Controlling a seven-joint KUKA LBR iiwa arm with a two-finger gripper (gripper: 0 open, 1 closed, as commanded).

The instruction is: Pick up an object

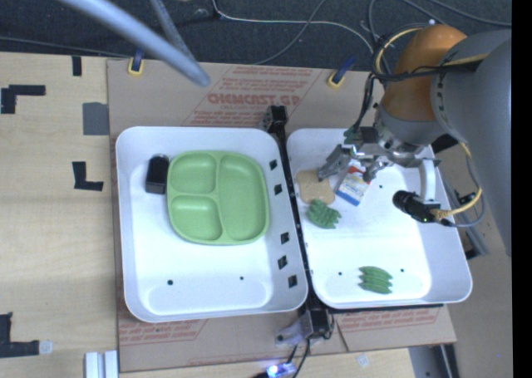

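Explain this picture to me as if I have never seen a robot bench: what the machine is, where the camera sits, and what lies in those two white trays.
The picture comes from one camera fixed above the bench, looking down at a slant. The grey machine with the orange band is a robot arm reaching in from the right. At its end is a two-finger gripper, hanging over the right bin. I cannot tell if it holds anything.

The left bin holds a green divided plate with a small black block beside it. The right bin holds a tan piece, a small blue and white packet, a leafy green toy and green pods near the front edge.
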